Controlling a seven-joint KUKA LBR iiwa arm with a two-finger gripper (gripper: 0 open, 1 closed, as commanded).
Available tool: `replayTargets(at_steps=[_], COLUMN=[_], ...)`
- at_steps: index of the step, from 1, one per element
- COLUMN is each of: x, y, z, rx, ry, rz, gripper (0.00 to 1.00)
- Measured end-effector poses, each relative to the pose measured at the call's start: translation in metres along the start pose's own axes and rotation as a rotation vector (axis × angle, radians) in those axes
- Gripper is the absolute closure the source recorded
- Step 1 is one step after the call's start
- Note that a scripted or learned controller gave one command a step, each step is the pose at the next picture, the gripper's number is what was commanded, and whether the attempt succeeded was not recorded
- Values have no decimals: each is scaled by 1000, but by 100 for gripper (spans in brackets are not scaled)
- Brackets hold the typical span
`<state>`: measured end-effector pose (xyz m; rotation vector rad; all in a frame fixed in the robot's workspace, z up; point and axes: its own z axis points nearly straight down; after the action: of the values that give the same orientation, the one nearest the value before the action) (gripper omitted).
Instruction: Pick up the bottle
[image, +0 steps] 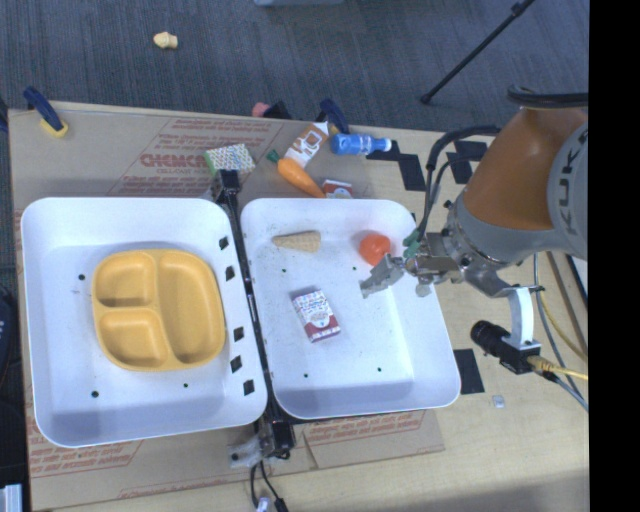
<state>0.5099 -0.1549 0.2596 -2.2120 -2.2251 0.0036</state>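
Observation:
A small blue bottle (360, 144) lies on its side on the bench behind the right bin (430, 370). Beside it to the left lies a white bottle with an orange label (309, 143). My gripper (400, 280) hangs over the right side of the right bin, well in front of both bottles. Its fingers (375, 281) stand apart with nothing between them. An orange-red ball (374, 246) sits just behind the gripper.
The right bin also holds a tan wedge (298, 240) and a small red-and-white box (315, 314). A yellow divided plate (158, 307) lies in the left bin (40, 400). A toy carrot (298, 177), a red packet (337, 187) and a green checkered block (230, 158) lie near the bottles.

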Motion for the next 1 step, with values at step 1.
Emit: replayTargets(at_steps=[1], x=[0], y=[0], z=[-10], rx=[2], ry=[1], rz=[-5], gripper=[100])
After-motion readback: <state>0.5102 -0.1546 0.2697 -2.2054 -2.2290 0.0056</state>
